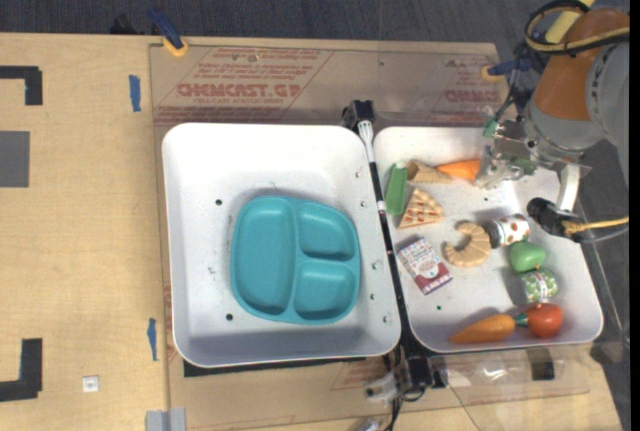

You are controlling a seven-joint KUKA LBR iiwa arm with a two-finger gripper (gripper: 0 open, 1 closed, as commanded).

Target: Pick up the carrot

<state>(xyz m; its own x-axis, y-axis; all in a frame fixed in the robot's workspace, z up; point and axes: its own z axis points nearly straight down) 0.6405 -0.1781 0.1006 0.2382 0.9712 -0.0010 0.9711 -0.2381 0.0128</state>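
Hand [497, 165] at right bin's [590, 304] far edge, just beside carrot [460, 170], its grip impossible to tell, second carrot [484, 327] near front

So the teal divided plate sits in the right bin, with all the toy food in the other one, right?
Not quite. The camera view shows the teal divided plate in the left bin, not the right. The toy food, including the carrot, lies in the right bin.

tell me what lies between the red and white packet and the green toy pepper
A tan bitten toy pastry lies between the red and white packet and the green pepper, in the camera view.
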